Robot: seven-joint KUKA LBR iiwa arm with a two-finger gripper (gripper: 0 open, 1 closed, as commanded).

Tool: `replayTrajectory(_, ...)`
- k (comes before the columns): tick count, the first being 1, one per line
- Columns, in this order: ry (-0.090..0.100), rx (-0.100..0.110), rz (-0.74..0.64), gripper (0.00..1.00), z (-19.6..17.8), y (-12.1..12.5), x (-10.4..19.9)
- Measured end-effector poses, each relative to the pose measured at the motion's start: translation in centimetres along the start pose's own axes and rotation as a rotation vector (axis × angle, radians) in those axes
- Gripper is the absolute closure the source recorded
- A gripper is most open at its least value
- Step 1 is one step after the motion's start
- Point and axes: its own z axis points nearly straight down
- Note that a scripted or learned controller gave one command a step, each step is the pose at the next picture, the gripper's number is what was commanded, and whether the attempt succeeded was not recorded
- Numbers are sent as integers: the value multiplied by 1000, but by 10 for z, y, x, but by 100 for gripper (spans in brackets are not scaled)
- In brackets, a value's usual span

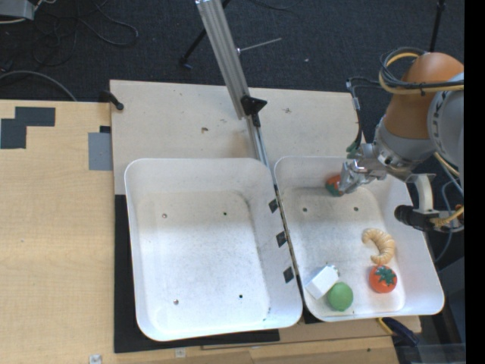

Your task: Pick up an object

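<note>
Arm: the grey arm (424, 120) with its orange band is reaching in from the right and slanting down toward the far part of the right bin (413, 298).
End effector: the end effector (347, 184) is sitting low in the right bin near its far wall, right against a small red and green object (333, 183); whether it is open, closed or gripping cannot be told from this angle.
Red and green object: it is lying just left of the end effector tip, partly hidden by it, in the right bin's far left area.
Bins: two white bins are lying side by side on the bench (182, 120); the left bin (144, 196) is the larger-looking one.
Other things in the right bin: four — one curled tan piece (380, 244), one red tomato (383, 279), one green ball (339, 296) and one white block (323, 280) touching the ball.
Pole: one metal pole (227, 59) is slanting across the bench between the bins.
</note>
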Motion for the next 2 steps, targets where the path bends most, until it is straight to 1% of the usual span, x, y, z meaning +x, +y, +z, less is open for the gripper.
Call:
replayTrajectory(1,0,1,4,100,-51,-9,-1)
replayTrajectory(2,-1,-1,0,100,-104,-8,-2)
